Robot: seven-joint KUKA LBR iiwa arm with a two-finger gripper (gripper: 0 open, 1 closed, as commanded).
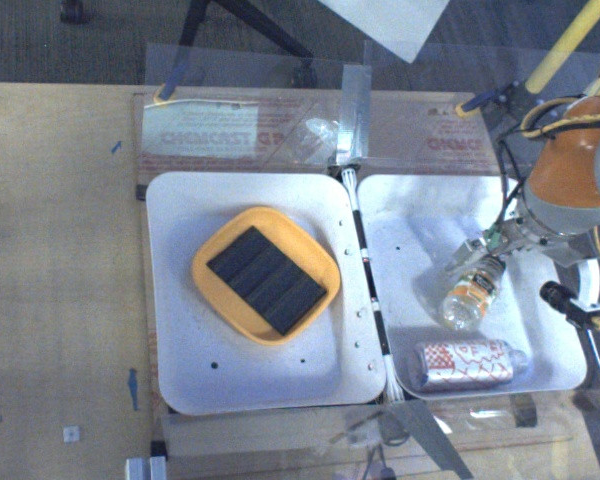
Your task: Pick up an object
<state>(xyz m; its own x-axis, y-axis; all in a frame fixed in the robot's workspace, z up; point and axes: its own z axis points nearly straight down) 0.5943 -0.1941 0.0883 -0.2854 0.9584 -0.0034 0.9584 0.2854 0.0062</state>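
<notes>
Camera view: right bin (570, 363) serves as landmark. Inside it, centre: small clear bottle (470, 296), lying tilted, orange label. Near its front wall: patterned red-and-white can (470, 360), on its side. Gripper (483, 249) at the bottle's upper end, finger state cannot be told. Beside it, left bin (180, 368): yellow tray with black ridged insert (266, 273).

arm (572, 173): cut off at right edge | pincer (477, 251): finger state unclear

clear plastic bottle (470, 296), matt white bins (180, 368)
</notes>
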